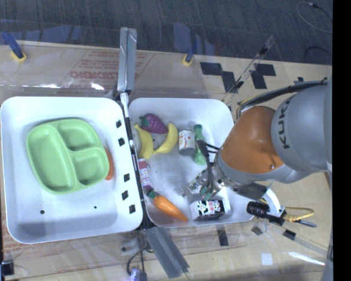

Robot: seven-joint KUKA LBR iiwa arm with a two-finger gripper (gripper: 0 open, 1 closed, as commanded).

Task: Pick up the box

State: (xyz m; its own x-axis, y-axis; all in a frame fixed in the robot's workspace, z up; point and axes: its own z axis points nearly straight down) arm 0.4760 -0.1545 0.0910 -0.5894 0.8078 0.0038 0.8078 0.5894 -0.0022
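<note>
Down at the near edge of the right bin [164, 107], touching the front wall: the box [210, 208] — small carton, black-and-white cow print, lying just right of the carrot [167, 207]. Directly above it, the hand [206, 186], hanging off the grey arm [292, 136] with its orange band. Can't tell whether spread or pressed together, too dark and cluttered around there. Nothing visibly pinched, so not counting the box as grabbed.

Further back in the same bin: two bananas [158, 142], purple grapes [154, 123], a small can [186, 140] and a green bottle [199, 145]. Left bin [23, 227] has a green divided plate [66, 154] with something orange tucked at its right side.

Best guess at the step: lining up for the descent onto the box. To do it well — centre over the carton, turn to span its short side, drop straight down. Watch that front wall, hardly any room for a finger between it and the carton. Mind the carrot too, close enough to get nudged. Close firmly, lift slowly, check it actually comes up.
</note>
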